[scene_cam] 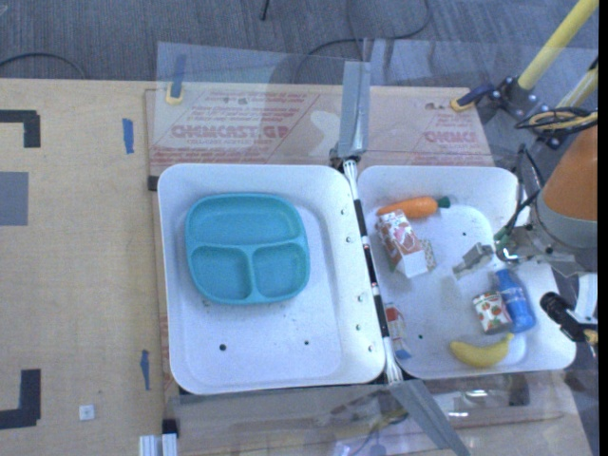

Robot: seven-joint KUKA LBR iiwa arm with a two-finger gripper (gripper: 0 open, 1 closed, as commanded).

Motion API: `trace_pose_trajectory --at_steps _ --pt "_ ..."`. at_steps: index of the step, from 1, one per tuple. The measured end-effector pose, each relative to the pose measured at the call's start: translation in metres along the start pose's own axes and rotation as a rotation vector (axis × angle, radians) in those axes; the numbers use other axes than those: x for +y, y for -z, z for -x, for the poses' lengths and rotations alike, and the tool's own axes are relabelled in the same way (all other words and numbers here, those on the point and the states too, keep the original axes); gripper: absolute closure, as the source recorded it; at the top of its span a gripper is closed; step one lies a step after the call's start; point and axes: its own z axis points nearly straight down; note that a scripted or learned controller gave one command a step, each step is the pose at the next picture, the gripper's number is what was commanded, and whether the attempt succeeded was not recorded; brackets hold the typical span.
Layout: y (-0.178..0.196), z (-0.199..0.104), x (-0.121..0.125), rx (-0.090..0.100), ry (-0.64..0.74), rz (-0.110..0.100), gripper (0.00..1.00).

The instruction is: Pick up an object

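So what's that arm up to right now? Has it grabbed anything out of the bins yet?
Gripper low in right bin, nothing visibly held. Carrot, carton, blue bottle, banana lying loose. Teal tray in left bin.

White bins point(328, 193). Teal divided plate point(248, 247). Orange carrot point(410, 207), green tip. White carton point(403, 243), red print. Blue bottle point(514, 298). Small red-and-white box point(489, 312). Yellow banana point(482, 351). Tan bench point(76, 255), black and blue tape marks. Orange band point(578, 186) on grey arm.

A teal divided plate point(248, 248) lies in the left bin point(180, 193).
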Motion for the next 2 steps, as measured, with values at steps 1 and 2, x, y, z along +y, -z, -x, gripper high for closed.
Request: trace_pose_trajectory --at_steps 1,2 --pt "-0.0041 -0.0048 -0.0442 0.004 -0.06 0.01 0.0" --pt "0.0021 -0.0037 -0.0443 0.005 -0.068 0.009 1.0"
